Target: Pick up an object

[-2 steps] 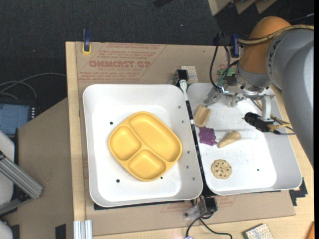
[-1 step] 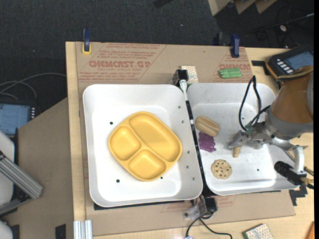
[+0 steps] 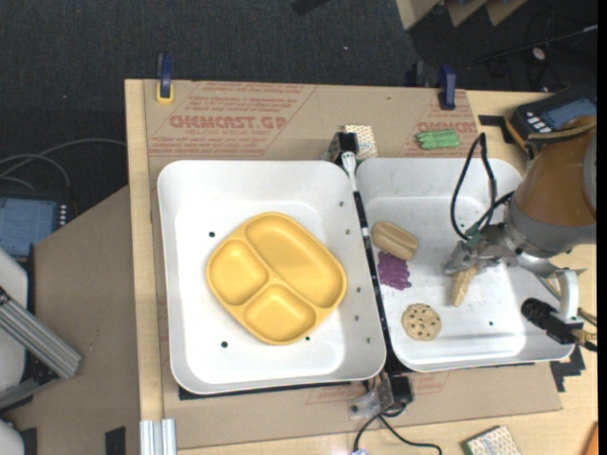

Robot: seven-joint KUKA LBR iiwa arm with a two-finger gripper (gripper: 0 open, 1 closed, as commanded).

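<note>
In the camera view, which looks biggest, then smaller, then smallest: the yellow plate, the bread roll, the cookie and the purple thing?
1. Yellow plate, by far the biggest.
2. Bread roll.
3. Purple thing and cookie look about alike, so I won't rank them.

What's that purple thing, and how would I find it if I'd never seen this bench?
Look at the right-hand white bin, on its left side near the wall shared with the other bin. The purple thing lies flat just below a tan bread roll and above a round cookie. It alone is purple and ragged-edged.
</note>
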